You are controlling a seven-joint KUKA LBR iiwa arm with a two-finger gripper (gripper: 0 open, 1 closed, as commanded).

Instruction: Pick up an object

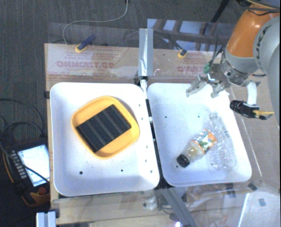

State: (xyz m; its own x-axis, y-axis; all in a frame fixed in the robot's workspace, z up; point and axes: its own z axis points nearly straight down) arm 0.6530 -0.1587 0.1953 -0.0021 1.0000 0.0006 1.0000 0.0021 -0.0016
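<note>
A clear plastic bottle with an orange label and a black cap lies on its side in the right bin, toward its front right. A yellow dish with a black ribbed insert rests in the left bin. My gripper hovers over the back right corner of the right bin, well behind the bottle. Its two fingers are spread apart with nothing between them.
A metal divider post rises between the bins at the back. Yellow clamps sit on the cardboard behind the bins. A handheld pendant lies on the floor to the left.
</note>
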